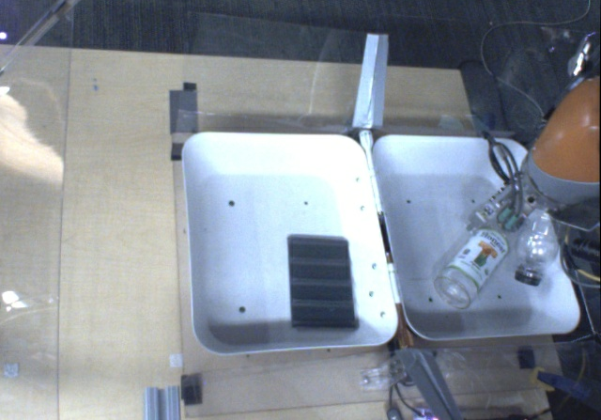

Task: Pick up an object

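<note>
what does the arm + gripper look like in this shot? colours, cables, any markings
The arm enters from the right: a rounded orange band over a grey section below it. Dark cables loop from the wrist toward the gripper, which looks metallic and pale, with small greenish parts. No markings are legible at this resolution.

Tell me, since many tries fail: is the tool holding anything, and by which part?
Cannot be told. The tool sits at the cap end of the clear bottle in the right bin, but the contact is too blurred to judge.
</note>
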Action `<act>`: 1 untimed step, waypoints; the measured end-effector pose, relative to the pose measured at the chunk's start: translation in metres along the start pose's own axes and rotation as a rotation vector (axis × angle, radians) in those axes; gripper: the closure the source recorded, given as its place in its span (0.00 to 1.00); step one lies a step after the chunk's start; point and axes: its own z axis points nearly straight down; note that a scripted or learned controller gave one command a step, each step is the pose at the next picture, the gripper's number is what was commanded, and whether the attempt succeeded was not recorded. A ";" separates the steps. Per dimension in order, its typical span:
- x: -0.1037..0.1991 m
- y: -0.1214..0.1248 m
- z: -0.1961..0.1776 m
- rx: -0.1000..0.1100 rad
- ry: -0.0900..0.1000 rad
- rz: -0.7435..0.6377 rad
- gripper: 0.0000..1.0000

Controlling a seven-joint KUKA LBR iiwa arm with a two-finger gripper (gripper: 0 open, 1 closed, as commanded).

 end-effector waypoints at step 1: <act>0.000 -0.001 0.000 0.001 0.000 0.000 0.00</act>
